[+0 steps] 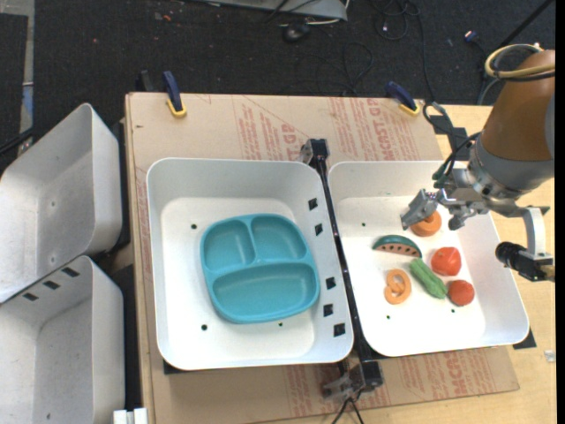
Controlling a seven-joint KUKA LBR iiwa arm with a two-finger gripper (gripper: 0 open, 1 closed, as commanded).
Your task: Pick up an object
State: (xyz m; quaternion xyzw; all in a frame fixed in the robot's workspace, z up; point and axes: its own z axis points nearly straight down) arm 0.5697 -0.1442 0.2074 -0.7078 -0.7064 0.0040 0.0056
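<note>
- Two white bins are seen side by side on the tabletop (229, 131); the right bin (494, 325) lies under the gripper (439, 208), and the left bin (168, 237), away from it, carries a blue divided plate (258, 268).
- The gripper is lowered over an orange round toy (427, 225) directly beneath it; whether it is parted or closed cannot be told.
- Just beyond it lie a watermelon slice (397, 246), green pod (428, 279), orange ring (398, 286) and two red pieces (447, 260).
- The approach step is judged under way; a centred closing and lift would be needed next.

Even overhead light, bins (168, 237) bright, soft shadows, slightly grainy.
</note>
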